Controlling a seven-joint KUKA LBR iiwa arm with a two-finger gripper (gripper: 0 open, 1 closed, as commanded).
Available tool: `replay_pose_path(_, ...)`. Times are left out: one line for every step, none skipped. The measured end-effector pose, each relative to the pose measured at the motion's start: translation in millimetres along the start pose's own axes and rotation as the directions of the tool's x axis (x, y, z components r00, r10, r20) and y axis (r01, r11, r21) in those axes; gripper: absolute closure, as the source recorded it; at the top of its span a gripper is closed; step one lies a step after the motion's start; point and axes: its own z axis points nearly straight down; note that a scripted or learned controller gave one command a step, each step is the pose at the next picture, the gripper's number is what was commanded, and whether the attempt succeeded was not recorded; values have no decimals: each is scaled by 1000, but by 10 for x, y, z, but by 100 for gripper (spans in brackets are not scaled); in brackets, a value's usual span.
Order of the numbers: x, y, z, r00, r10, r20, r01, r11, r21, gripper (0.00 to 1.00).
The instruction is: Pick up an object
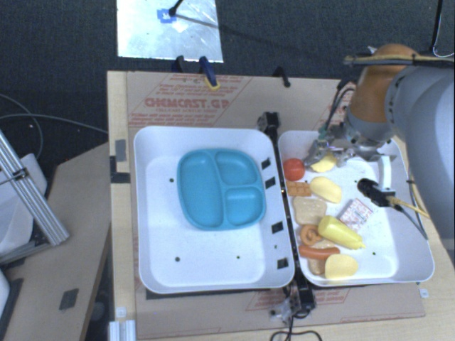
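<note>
The grey arm (423, 109) reached in from the right, with its orange band (373, 87) above the far part of the right bin (402, 251). The gripper (321, 153) was down low at the far left part of that bin. Whether it was spread apart or closed together could not be made out. A pale yellow toy piece (325, 165) lay right at its tip, on its near side, and it was unclear whether the piece was gripped or merely touched.

The other toy food lay in the left half of the same bin. A red tomato (293, 168) sat just left of the pale yellow piece, against the bin's left wall. Near of it was an orange cracker (298, 188), with a yellow lemon-shaped piece (325, 189) just to its right. A tan slice of toast (309, 209) came next, and a small white and pink packet (355, 212) lay to its right. Nearer still were an orange pretzel (310, 234), a long yellow-green piece (340, 233) lying at a slant, a reddish sausage (318, 251) and a rounded yellow piece (341, 266) close to the near wall.

The left bin (163, 261) held a blue divided plate (220, 189) lying flat around its middle. Both bins rested on a cardboard sheet (185, 101) with red lettering.
</note>
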Motion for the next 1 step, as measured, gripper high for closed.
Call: replay_pose_path(639, 142, -937, 1000, -14, -19, 13, 1000, -7, 100)
